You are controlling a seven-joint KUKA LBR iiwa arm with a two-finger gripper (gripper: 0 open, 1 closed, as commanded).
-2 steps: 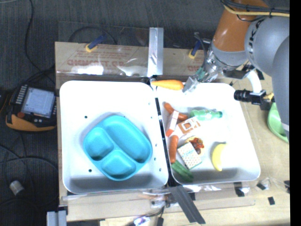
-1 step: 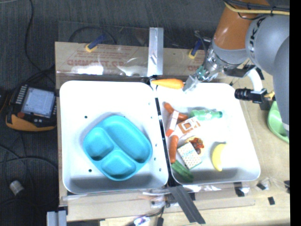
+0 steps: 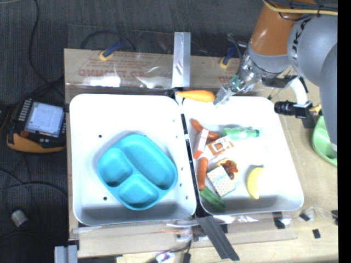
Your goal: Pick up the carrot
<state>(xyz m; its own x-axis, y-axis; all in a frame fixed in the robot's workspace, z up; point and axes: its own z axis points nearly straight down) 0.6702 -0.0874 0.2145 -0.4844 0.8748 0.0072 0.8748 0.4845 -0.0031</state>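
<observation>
An orange carrot (image 3: 196, 96) lies across the back rim where the two white bins meet, its pale end pointing left. The gripper (image 3: 221, 97) hangs at the back left corner of the right bin (image 3: 285, 147), its tip right at the carrot's right end. Whether it touches or grips the carrot cannot be made out. The grey arm with its orange band (image 3: 277, 21) comes down from the upper right.
The right bin holds two orange-red sticks (image 3: 201, 171), a green bottle (image 3: 239, 132), a small orange-white box (image 3: 221, 145), a waffle-patterned packet (image 3: 220, 181), a banana (image 3: 254, 182) and a green item (image 3: 213, 200). A blue divided tray (image 3: 137, 170) sits in the left bin (image 3: 88, 114).
</observation>
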